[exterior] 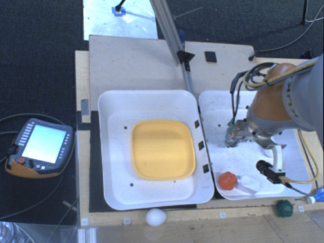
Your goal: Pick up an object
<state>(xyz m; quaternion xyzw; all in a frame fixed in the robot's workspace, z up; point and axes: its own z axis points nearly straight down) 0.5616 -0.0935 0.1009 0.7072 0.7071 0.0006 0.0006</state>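
A square yellow plate (163, 149) lies flat in the left bin (114, 135). In the right bin (216, 108), near its front edge, lies a clear plastic bottle (248, 186) with a red-orange cap (228, 180), on its side. My gripper (231, 137) is low over the middle of the right bin, left of the grey and orange wrist (271, 105). It is above and apart from the bottle. I see nothing in it.
A white egg-shaped object (156, 216) and a dark green ball (284, 208) sit on the bench in front of the bins. A teach pendant (38, 147) lies at the far left. A slanted metal pole (169, 27) reaches in from behind the bins.
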